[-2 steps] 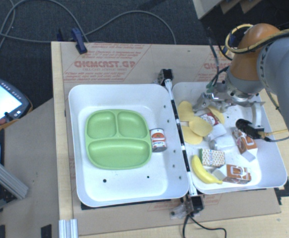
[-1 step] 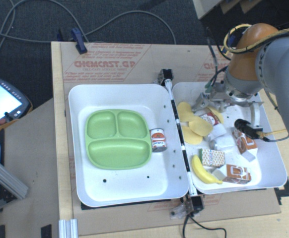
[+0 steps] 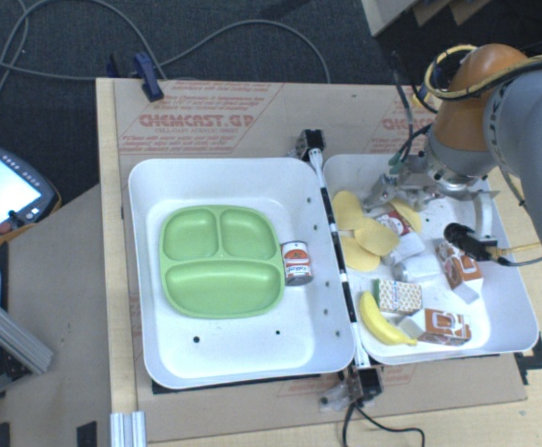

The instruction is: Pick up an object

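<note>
My gripper point(image 3: 399, 192) hangs low over the back of the right bin point(image 3: 522, 317), just above a pile of objects. Right under it lie pale yellow rounded pieces point(image 3: 360, 223) and a small red and white item point(image 3: 398, 223). A banana point(image 3: 381, 320) lies at the front left of this bin. Beside it are a patterned white box point(image 3: 399, 296) and an orange-brown carton point(image 3: 446, 325). A second brown carton point(image 3: 461, 269) sits further right. I see nothing lifted clear of the bin.
The left bin point(image 3: 150, 203) holds a green divided plate point(image 3: 222, 261) and a small red and white can point(image 3: 296, 263) against the plate's right edge. A ridge point(image 3: 331, 240) separates the two bins. The grey arm point(image 3: 522, 110) crosses above the right bin's back corner.
</note>
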You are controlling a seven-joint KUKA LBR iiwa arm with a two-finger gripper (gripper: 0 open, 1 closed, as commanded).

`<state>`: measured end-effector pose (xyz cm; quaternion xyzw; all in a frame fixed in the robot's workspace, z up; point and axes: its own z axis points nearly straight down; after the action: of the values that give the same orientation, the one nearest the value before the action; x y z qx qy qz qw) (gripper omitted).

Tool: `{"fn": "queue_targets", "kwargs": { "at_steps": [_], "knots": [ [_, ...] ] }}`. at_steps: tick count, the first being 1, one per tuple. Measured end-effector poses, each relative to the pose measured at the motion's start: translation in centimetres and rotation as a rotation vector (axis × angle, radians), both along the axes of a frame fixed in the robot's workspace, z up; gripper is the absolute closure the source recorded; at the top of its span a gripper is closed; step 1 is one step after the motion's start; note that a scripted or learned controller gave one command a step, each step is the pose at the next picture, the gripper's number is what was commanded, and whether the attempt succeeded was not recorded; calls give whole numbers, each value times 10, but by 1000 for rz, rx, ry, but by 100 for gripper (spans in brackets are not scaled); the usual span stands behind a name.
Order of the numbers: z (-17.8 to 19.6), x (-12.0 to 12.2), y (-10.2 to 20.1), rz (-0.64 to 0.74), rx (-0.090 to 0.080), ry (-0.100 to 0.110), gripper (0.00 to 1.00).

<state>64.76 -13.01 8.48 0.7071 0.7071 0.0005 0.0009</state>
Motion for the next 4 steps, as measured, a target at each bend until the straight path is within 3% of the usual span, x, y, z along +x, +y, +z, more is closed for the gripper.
{"fn": "queue_targets", "kwargs": {
  "at_steps": [1,2,3,4],
  "knots": [
    [0,1,-13,0,-1,0,0],
    [11,3,-13,1,-2,-6,100],
    [72,-77,-29,-1,1,3,100],
    [72,-77,-28,0,1,3,0]
  ]
}}
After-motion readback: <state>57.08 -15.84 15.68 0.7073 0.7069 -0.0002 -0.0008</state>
